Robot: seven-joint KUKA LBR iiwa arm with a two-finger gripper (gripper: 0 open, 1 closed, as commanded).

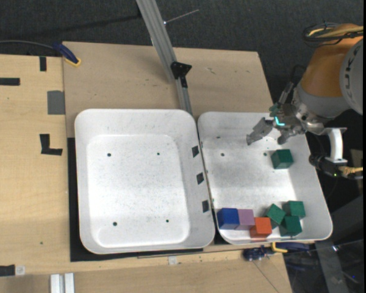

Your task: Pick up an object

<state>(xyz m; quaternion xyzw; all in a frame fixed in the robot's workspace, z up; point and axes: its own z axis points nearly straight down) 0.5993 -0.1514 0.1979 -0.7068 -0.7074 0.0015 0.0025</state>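
On the left side of the tan counter [232, 78] sits the left bin [85, 133], a shallow white tray with rounded corners, a matte, faintly speckled floor and four small dark dots. Just beside it, edge to edge, lies the right bin [232, 176], of the same moulded white make, and it carries the task's things. Along its near edge a cluster of small hard-edged cubes is packed close: a blue block [228, 218], a pale purple block [246, 217], an orange block [262, 226] and three dark green blocks [288, 217]. Further up, well apart from that cluster, a lone green block [282, 159] rests flat on the bin floor. Above and a little left of it hangs the pincer [269, 130], its grey fingers seemingly spread and nothing between them, though the slanted view makes the gap hard to judge. From the right reaches the grey arm with its glossy orange band [329, 72]. The step in hand looks like the approach, with no grasp made. The next move likely calls for centring over the lone green block, descending to straddle it squarely, then closing on its flat sides.
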